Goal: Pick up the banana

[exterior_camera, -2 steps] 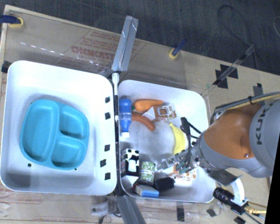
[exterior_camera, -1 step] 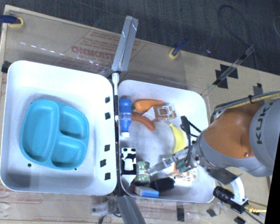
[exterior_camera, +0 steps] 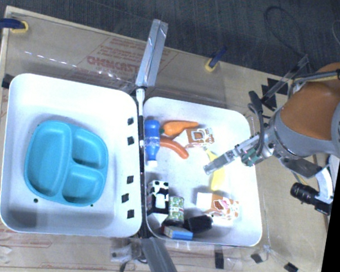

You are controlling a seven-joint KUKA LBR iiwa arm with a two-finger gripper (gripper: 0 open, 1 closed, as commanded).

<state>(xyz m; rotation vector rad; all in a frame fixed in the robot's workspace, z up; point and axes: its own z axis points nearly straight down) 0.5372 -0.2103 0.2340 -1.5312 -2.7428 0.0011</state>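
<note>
camera view looks down at a slant on two white bins side by side on the bench. left bin (exterior_camera: 13, 137) has a blue divided tray (exterior_camera: 66, 163) sitting in it, three compartments, nothing else i can make out. right bin (exterior_camera: 251, 198) is the messy one.

the gripper (exterior_camera: 213, 166) comes in from the right, angled down-left over the right bin, hanging above the middle of it. how far apart its tips are i honestly can't tell, they blur together at this angle, and i can't see anything pinched in there.

banana (exterior_camera: 217, 179) is the yellow bit just below the gripper tip, partly covered by it, near the right side of the bin. whether they're touching, can't say.

other stuff in that bin: a blue bottle (exterior_camera: 150, 138) along the left wall, two orange carrot-looking pieces (exterior_camera: 178, 128) near the top, a small printed box (exterior_camera: 199, 137) beside them, a black and white toy (exterior_camera: 159, 195), a green can (exterior_camera: 175, 208), a black thing (exterior_camera: 197, 223), a blue block (exterior_camera: 177, 233) at the bottom edge, and a white and orange packet (exterior_camera: 219, 206) just below the banana.
</note>
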